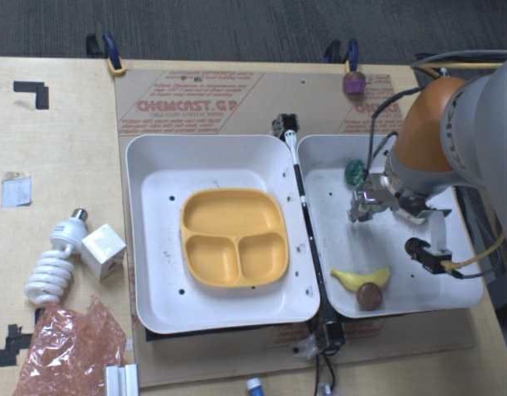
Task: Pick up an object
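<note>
My gripper [359, 208] hangs low over the right bin [452, 299], in its left-centre part. A small dark green object [354, 172] lies just behind the gripper, close to it or touching it; I cannot tell which. A yellow banana [360, 277] lies near the bin's front edge with a brown round object [370, 296] against its front side. Nothing is visibly held by the gripper.
The left bin [154, 304] holds a yellow three-compartment tray [234, 238]. Left of the bins lie a spiral light bulb [55, 262], a white cube [103, 251] and crumpled pink plastic [68, 353]. A black cable connector [427, 254] hangs under the wrist.
</note>
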Robot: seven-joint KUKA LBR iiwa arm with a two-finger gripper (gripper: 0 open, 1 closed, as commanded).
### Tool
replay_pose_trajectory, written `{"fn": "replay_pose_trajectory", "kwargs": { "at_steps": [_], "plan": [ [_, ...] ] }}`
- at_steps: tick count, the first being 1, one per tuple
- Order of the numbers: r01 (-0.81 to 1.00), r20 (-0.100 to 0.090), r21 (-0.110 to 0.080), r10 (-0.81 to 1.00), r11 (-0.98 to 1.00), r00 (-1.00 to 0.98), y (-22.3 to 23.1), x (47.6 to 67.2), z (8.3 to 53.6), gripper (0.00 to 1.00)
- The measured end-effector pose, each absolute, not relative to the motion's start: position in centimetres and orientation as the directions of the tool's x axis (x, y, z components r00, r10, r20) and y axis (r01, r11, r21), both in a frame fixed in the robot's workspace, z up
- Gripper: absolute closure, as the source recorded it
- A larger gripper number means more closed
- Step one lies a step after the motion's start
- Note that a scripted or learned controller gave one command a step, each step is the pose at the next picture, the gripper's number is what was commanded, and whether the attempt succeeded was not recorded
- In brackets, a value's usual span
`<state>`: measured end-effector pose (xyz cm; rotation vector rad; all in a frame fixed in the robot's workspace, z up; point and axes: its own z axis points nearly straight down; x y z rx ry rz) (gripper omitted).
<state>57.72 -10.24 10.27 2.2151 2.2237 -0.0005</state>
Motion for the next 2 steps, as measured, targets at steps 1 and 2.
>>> {"fn": "replay_pose_trajectory", "kwargs": {
  "at_steps": [1, 2],
  "plan": [
    [1.000, 0.000, 0.000, 1.000, -0.002, 0.002, -10.4, 52.1, 9.2, 0.00],
    [1.000, 0.000, 0.001, 1.000, -0.002, 0.002, -13.2, 47.8, 9.3, 0.00]
  ]
}}
